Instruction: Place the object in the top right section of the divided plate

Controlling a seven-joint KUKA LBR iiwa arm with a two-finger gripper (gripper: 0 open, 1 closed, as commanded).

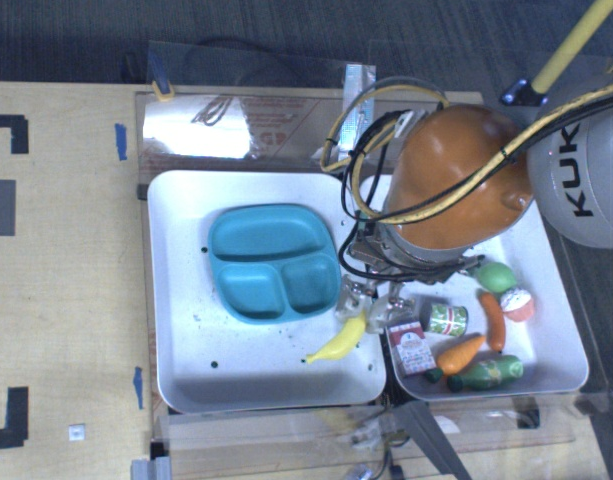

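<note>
The blue divided plate (274, 260) lies in the left bin (176, 268), its three sections bare. The arm (456, 178) reaches in from the right, its orange band over the seam between the two bins, and the gripper (369, 300) hangs just off the plate's lower right corner.

A yellow banana (339, 342) lies on the floor of the left bin, near its lower right corner and just below the gripper. Its upper end comes up close to the fingertips, perhaps touching them, but the wrist and cables crowd that spot and I cannot tell whether the fingers are apart, together, or closed on the fruit. Most of the banana's length lies clear of the fingers, slanting down to the left.

The right bin (561, 298) holds a green can (447, 320), a red-and-white carton (414, 348), a carrot (460, 352), a dark green cucumber (489, 371), a red sausage (494, 320), a green ball (496, 276) and a red-and-white item (519, 304).
</note>
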